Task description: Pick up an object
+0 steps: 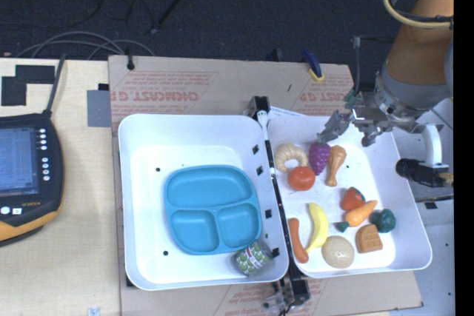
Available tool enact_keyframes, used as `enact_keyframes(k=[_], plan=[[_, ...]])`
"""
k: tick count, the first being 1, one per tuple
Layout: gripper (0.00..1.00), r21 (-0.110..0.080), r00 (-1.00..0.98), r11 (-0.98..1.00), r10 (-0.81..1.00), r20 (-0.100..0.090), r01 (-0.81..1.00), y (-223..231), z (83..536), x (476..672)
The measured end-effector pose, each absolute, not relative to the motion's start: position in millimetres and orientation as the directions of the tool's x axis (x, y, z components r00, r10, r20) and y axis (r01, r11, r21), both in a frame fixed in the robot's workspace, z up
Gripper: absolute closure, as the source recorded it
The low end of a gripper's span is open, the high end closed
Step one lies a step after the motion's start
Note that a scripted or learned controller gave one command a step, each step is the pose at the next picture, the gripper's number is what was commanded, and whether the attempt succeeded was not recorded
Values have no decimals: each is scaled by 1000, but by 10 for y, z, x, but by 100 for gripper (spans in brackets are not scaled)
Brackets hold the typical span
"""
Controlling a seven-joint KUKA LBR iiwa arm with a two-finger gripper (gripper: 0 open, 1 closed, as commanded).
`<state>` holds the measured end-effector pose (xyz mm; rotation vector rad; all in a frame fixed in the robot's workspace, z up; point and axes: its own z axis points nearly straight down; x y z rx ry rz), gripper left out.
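White plastic bins sit side by side on the bench [81, 96], which is covered here by a sheet of brown cardboard [222, 89]. My claw [354, 128] hangs over the far rim of the right bin [411, 233], its two fingers spread apart with nothing between them. One fingertip [328, 132] points toward the purple grapes [319, 157]; whether it touches them I cannot tell.

Right bin, far part: a pale croissant [289, 156], the grapes just beside it, a tan chicken leg [335, 163] next to the grapes, and a red tomato [301, 177] in front of the croissant. Near part: a yellow banana [318, 224], a reddish sausage [297, 240] beside it along the inner wall, a round beige bun [338, 251], a brown slice of bread [369, 238], an orange carrot [360, 213] touching a red pepper [352, 197], and a dark green piece [384, 219] I cannot identify.

Left bin [141, 159]: a blue divided plate [211, 207] in three compartments, and a small green patterned can [253, 258] at the plate's near right corner.

Left edge of the bench: a control pendant [26, 174] with a screen and an orange trim.
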<state>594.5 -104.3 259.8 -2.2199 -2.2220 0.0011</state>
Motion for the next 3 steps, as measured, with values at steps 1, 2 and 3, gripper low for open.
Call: enact_keyframes(k=[1, 2, 3], plan=[[100, -3, -1, 1, 1000, 1, 1000, -1050, 2695, 5944], [100, -19, 1, -1, 1000, 5, 1000, -620, 1818, 5051], [100, -6, -2, 2, 1000, 3, 1000, -273, 1869, 4967]])
